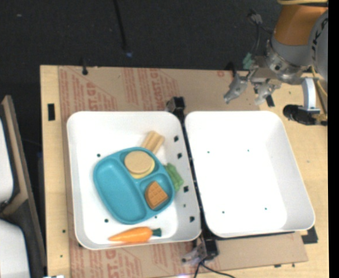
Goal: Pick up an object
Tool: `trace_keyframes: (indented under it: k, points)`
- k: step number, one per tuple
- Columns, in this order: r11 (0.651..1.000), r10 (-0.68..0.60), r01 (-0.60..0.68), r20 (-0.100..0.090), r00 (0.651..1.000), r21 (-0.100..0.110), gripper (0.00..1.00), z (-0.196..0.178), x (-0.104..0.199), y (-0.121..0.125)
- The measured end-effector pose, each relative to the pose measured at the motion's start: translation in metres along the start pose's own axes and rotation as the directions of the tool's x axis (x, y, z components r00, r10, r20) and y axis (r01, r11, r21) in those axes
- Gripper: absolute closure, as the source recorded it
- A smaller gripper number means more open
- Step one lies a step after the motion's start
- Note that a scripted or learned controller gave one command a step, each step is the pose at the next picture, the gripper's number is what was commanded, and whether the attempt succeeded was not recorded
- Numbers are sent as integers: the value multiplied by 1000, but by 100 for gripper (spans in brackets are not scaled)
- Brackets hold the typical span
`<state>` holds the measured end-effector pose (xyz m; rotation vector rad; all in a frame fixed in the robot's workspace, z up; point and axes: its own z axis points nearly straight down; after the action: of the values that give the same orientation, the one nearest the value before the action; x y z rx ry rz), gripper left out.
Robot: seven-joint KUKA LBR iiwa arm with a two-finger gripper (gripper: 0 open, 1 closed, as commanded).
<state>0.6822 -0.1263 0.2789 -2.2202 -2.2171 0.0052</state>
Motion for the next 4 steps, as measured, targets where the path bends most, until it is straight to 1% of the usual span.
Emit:
trace_keyframes:
  k: [1,2,3,4]
  points:
    - [1000,-1,1,0,1000,-6,0,-4,0,1]
    - [1000,-1,1,1,1000,-2,0,38,2,0]
    - [1000,0,0,1,1000,0,0,99,-4,-5]
    - [1000,-1,1,1,1000,-2,0,141,-4,-4]
